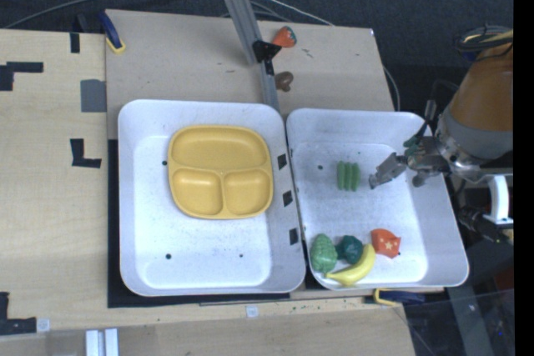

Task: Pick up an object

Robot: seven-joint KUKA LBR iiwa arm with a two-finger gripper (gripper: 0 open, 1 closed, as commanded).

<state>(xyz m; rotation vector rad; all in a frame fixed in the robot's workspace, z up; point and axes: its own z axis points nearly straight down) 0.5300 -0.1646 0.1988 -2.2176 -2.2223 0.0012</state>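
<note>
Far to the left of the claw (pixel 386 172), in the left bin (pixel 133 179), lies one yellow plate (pixel 221 171) with three compartments. In the right bin (pixel 434 221), just left of the claw, lies one green ridged piece (pixel 347 176), its long axis running up and down the view. Below the claw, by the bin's near edge, are four toys: one green vegetable (pixel 323 252), one dark green ball (pixel 350 248), one banana (pixel 357 267) lying aslant, one red piece (pixel 385 242). Whether the claw is open, I cannot tell; nothing is seen in it.
</note>
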